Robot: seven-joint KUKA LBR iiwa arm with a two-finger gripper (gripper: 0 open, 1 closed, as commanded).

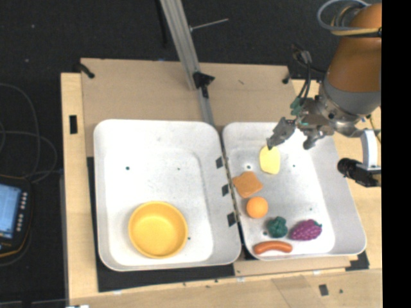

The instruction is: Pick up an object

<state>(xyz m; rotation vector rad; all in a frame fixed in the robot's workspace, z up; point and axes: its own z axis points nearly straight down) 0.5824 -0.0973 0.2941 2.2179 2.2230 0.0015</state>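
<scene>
Left bin [109, 146]: I see a round, smooth yellow bowl [157, 228] | right bin [343, 204]: flat tan bread piece [247, 184], orange ball [257, 207], red sausage [272, 248], green lump [277, 226], knobbly purple grapes [305, 230] | target: pale yellow oval piece [270, 160], far end of right bin | gripper [294, 140] jaws spread open just above it, gripping nothing.

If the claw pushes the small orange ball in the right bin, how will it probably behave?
The small round orange ball looks smooth and spherical, so it would probably roll away rather than slide. It lies close below the tan square block, which might stop it in that direction. It looks like a toy fruit, so it is likely light, and a claw might slip off its curve.
</scene>
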